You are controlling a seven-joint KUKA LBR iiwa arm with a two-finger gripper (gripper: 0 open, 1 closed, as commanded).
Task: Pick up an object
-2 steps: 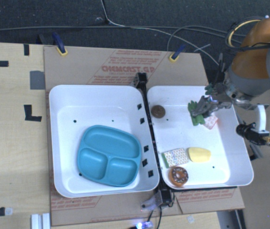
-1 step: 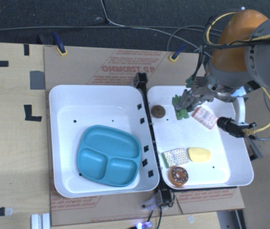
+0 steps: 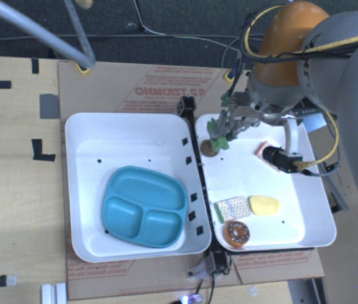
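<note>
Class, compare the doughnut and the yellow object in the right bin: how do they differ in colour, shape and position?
The doughnut is brown with a hole in its middle; the yellow object is plain pale yellow and solid. The doughnut is round, the yellow object a longer oval. The doughnut lies nearer the bin's front edge. Both lie in the right bin, apart from the hand.

Red print on cardboard sheet under bins, mirrored, not legible
</note>
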